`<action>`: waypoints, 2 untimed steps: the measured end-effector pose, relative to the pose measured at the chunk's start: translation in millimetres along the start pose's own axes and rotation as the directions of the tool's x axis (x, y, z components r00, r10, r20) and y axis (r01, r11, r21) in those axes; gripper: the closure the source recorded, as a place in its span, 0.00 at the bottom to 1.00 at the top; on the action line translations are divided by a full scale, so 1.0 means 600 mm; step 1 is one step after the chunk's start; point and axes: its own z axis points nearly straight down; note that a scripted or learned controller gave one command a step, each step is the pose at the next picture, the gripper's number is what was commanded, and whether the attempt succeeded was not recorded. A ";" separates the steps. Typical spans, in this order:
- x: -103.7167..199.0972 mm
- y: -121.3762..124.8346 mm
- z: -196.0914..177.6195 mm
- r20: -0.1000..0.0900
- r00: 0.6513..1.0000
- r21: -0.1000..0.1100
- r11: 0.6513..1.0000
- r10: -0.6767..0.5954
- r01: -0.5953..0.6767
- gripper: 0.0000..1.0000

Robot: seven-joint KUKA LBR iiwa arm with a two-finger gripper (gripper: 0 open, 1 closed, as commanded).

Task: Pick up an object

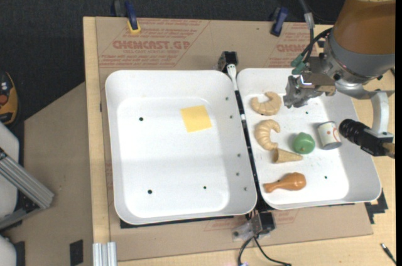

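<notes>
A brown board (188,39) printed with red lettering covers the table (63,127). Two white bins lie on it side by side, touching: the left bin (125,152) and the right bin (352,186). Blue clamps (130,15) grip the board's far edge.

Over the right bin (352,192), the tool (296,95) hangs just right of the upper croissant (266,103), with a second croissant (267,133), green ball (304,143), cone (286,155), drumstick (286,183) and small can (327,134) below, while a yellow square (196,118) lies in the left bin (125,196).
</notes>
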 end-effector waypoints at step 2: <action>0.134 -0.068 -0.100 0.000 1.000 0.034 0.999 0.000 0.000 1.00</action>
